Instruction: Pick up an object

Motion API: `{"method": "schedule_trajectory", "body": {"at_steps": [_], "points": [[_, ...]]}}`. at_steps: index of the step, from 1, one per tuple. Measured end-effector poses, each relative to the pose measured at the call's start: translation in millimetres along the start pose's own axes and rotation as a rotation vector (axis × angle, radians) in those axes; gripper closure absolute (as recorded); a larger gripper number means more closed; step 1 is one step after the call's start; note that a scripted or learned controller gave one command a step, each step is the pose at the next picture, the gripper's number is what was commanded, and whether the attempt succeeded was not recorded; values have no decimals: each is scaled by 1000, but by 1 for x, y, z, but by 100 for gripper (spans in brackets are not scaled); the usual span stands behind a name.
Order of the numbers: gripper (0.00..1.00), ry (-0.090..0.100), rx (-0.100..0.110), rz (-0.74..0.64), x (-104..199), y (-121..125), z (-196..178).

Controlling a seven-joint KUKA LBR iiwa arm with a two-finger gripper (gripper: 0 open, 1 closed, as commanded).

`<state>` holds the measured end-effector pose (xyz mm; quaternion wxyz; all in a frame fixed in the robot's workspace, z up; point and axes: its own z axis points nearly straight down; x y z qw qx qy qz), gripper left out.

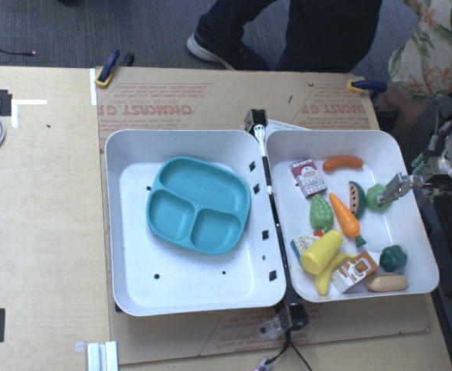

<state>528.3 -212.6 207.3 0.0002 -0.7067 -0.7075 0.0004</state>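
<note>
Grey gripper [396, 186] reaches in from right, low over right bin [411, 230] edge, tip touching green toy [375, 197]; finger state cannot tell; toy beside watermelon slice [355, 198]

Left bin [125, 230] and right bin [411, 215]: smooth white plastic with a faint sheen. Teal divided tray [198, 205]: matt, smooth plastic. Toy foods, including the yellow banana [323, 253], orange carrot [344, 215] and sausage [342, 162]: glossy moulded plastic. Small carton [307, 178]: printed paper. Sheet under the bins [156, 103]: brown, matt corrugated cardboard with red print. Desk [36, 230]: pale wood, matt. Hand [395, 188]: dull grey metal.
</note>
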Motion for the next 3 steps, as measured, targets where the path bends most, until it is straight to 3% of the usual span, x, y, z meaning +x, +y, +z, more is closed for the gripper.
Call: {"method": "schedule_trajectory", "body": {"at_steps": [1, 2, 3], "points": [[0, 1, 0, 1, 57, 10, 115], [100, 0, 0, 4, 57, 10, 106], [100, -1, -2, -1, 121, 6, -44]]}}
